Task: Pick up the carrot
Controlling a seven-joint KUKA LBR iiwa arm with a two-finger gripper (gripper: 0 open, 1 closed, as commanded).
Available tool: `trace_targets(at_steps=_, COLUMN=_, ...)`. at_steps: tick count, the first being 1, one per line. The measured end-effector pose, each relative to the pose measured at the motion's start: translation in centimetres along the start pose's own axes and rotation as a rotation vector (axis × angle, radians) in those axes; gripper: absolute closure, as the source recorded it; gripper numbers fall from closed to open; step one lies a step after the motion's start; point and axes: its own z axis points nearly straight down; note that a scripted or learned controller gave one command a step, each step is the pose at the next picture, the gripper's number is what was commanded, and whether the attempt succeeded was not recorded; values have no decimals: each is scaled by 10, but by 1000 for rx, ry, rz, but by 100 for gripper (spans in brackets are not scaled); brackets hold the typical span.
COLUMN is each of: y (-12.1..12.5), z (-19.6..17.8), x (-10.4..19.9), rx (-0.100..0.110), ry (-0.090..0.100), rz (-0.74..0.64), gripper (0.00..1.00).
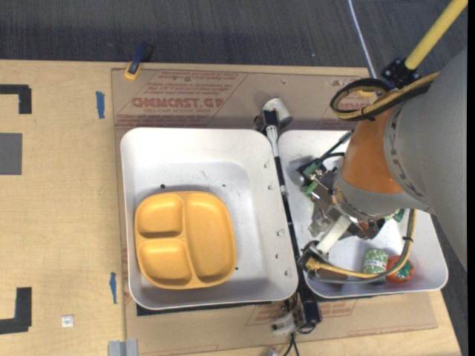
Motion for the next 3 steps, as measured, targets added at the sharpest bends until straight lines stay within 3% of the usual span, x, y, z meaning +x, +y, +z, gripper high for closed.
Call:
trace_targets(at_steps=1, y=0, z=0, x=0, rx=0, ry=0, rz=0, gripper=0)
trace_targets(at_steps=2, y=114, z=-44, x=11, rx=-2, ry=0, rz=-380, gripper=0)
trace_targets(at_steps=3, y=128, z=61, x=-20, rx=2, ry=-1, rz=-239, gripper=0)
